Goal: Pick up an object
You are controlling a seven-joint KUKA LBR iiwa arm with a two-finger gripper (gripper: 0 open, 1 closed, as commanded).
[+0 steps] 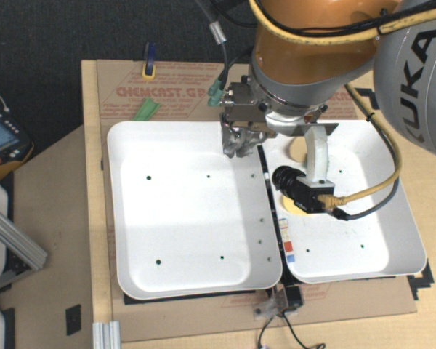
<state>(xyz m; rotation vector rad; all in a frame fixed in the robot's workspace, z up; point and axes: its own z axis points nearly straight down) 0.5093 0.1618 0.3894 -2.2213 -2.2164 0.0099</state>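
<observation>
My gripper hangs over the far right corner of the left white bin, close to the divider between the bins. Nothing shows beneath it or in its grasp. In the right bin a pale tan round object lies near the far wall, partly hidden by the wrist. A yellow flat object peeks out under the black cable fitting. A small white card with red and blue marks lies by the divider.
The large orange and grey wrist covers the far middle of the bench. Green clips and a blue-yellow clamp sit on the cardboard behind the left bin. A yellow hose loops over the right bin.
</observation>
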